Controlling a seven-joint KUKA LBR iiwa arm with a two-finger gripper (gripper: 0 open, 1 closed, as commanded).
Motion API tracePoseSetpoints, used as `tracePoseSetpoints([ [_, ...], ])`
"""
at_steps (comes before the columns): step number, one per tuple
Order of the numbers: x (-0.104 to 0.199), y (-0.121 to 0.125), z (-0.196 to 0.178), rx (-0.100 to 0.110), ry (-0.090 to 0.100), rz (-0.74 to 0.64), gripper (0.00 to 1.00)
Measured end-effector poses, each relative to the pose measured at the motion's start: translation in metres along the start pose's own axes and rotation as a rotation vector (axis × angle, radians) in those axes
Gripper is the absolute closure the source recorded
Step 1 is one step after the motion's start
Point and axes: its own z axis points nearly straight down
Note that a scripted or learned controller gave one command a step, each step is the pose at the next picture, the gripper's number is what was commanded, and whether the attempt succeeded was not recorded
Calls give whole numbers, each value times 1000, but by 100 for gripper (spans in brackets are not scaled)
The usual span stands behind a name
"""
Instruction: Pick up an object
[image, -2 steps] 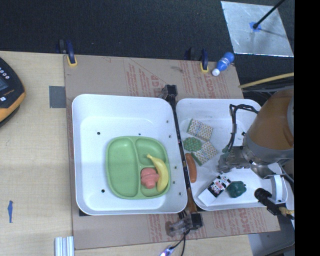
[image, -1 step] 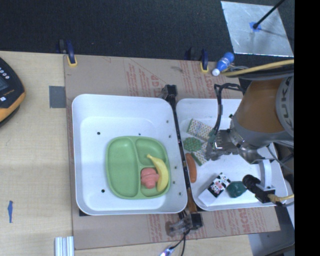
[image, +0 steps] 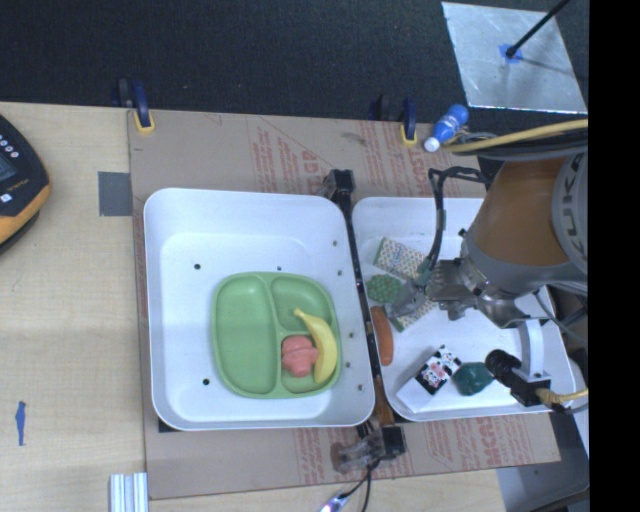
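The gripper (image: 432, 287) hangs low in the right bin (image: 400, 212), over a green round object (image: 384, 289) and a patterned flat packet (image: 403, 259); whether its fingers are open or closed I cannot tell. An orange carrot-like piece (image: 383, 335) lies at 7 o'clock from it. At 5 o'clock sit a black-and-white toy (image: 435, 372) and a dark green lump (image: 472, 378), perhaps a soft toy. The left bin (image: 180, 235) holds a green divided plate (image: 245, 335) with a banana (image: 320, 343) and a pink item (image: 298, 354).
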Motion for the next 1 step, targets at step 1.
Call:
tracePoseSetpoints([
  [1, -86, 47, 82, 0, -1, 3, 0],
])
